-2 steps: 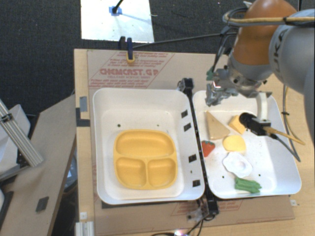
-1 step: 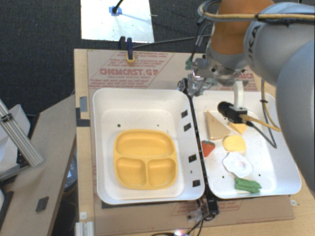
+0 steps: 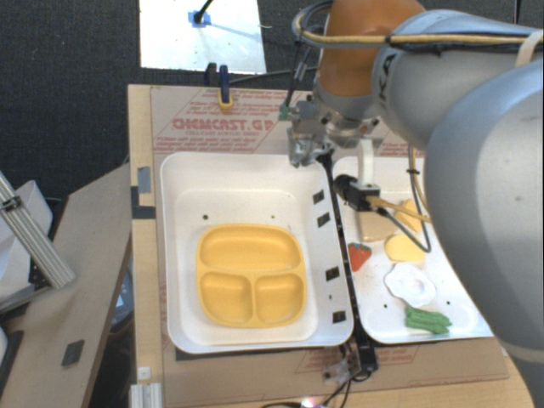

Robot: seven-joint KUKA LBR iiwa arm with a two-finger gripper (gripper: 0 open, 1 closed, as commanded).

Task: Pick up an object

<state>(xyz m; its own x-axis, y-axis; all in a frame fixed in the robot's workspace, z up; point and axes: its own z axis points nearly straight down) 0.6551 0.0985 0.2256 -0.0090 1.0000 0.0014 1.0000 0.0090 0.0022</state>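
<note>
White plastic forms both shallow bins on the bench. The left bin [image 3: 178, 228] holds a single yellow divided tray [image 3: 251, 273], lying flat near the middle of the floor, with one long compartment at the far side and two smaller ones toward the near side. The right bin [image 3: 463, 321] carries several small pieces: a red strawberry toy [image 3: 359, 254] close to the shared wall between the bins, a flat yellow oval piece [image 3: 404, 247] just to its right, a white fried-egg-shaped piece [image 3: 412, 286] nearer the front, and a green leafy piece [image 3: 427, 320] by the front rim. Another yellow item [image 3: 412, 212] lies farther back, partly hidden by cables.

The grey arm [image 3: 476, 126] with its orange band [image 3: 365, 36] covers much of the right bin. Its gripper [image 3: 306, 151] sits at the far rim where the two bins meet; whether it is spread or closed I cannot tell, and nothing is seen held in it.
</note>
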